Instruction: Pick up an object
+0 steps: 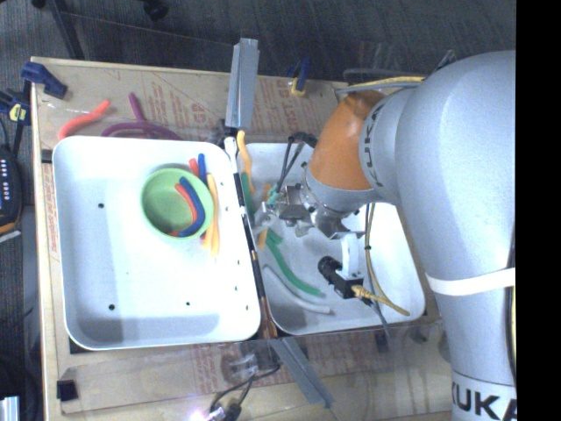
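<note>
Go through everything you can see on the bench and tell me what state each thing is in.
Left bin: flat on the bench, holding a green bowl.
Green bowl: upright, colored strips draped across it.
Right bin: holding green and white strips.
Gripper: low over the right bin's left side, fingers unclear.
Arm: reaching across the right bin.

The arm (pixel 456 174) is bulky and smooth grey, with an orange band (pixel 344 152) above the wrist — white "KUKA" lettering (pixel 482 400) marks its base, and thin cables — one yellowish — trail nearby.
</note>
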### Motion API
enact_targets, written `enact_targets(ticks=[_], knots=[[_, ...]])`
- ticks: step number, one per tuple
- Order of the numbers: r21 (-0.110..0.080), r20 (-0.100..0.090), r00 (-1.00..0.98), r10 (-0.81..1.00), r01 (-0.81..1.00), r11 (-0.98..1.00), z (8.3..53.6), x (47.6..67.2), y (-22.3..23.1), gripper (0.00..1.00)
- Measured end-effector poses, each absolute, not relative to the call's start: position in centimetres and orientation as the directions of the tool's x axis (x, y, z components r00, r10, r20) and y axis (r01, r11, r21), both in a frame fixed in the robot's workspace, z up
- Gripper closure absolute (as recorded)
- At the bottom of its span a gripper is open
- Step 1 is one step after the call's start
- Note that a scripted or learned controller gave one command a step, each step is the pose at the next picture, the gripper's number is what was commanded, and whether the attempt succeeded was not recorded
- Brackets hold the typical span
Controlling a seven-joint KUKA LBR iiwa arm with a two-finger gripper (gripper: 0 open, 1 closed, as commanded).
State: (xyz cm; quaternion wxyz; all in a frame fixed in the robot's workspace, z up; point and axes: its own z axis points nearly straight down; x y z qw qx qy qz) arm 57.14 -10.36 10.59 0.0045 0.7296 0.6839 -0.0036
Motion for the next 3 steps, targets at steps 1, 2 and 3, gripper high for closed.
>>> enact_targets(ticks=[1,2,3], knots=[[0.003,-0.01,-0.039,0.999,0.999,0.039,9.4,54.2,-11.4,0.0],[-0.003,-0.006,-0.049,0.999,0.999,0.049,10.2,54.1,-11.1,1.0],[-0.003,0.0,0.075,0.997,0.997,-0.075,19.2,57.8,-7.0,1.0]])
